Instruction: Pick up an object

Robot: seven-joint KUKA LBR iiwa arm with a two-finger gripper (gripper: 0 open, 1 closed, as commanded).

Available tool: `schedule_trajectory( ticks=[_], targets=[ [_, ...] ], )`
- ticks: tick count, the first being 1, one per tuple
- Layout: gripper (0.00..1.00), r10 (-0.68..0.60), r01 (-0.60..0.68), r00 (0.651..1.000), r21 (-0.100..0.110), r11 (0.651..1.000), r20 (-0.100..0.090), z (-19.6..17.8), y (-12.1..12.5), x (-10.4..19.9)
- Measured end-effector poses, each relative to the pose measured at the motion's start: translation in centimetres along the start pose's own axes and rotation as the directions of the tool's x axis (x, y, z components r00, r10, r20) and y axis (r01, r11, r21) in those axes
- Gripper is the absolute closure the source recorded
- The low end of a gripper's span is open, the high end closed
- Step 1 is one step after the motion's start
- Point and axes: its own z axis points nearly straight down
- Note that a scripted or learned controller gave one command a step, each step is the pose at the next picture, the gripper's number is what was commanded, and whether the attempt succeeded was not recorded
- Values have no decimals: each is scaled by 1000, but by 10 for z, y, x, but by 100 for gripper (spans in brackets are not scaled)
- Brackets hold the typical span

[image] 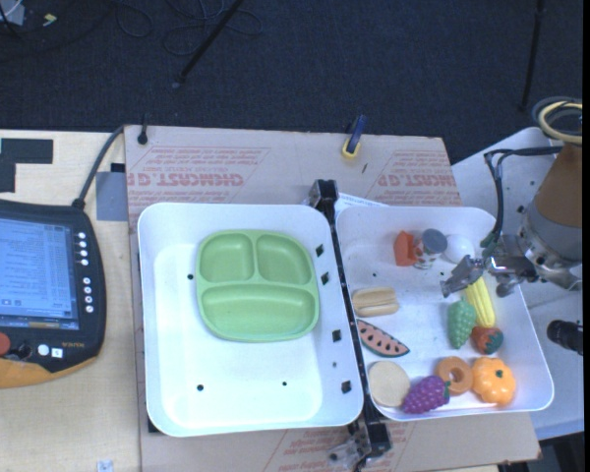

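Note:
The right white bin (531, 308) holds several toy foods. A yellow corn cob (483, 304) lies beside a green bumpy piece (460, 324) and a small red fruit (488, 339). My gripper (483, 275) hangs low over the corn's upper end and stands open. One grey finger (459, 276) is left of the corn and the other is to its right. Nothing is lifted. The grey and orange arm (560, 205) comes in from the right.
Also in the right bin are an orange piece with a grey cap (407, 248), a hot dog bun (376, 303), a watermelon slice (382, 340), a round biscuit (387, 383), purple grapes (425, 394), a doughnut (453, 372) and an orange pumpkin (494, 381). The left bin (167, 391) holds a green divided plate (258, 285).

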Motion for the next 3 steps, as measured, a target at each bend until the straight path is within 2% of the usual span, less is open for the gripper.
schedule_trajectory(
  ticks=[1,2,3],
  targets=[
    [0,-2,2,1000,-11,1000,2,-6,3,0],
    [0,-2,2,1000,-8,1000,2,38,3,-2],
    [0,-3,3,1000,-6,1000,1,94,4,8]
  ],
)
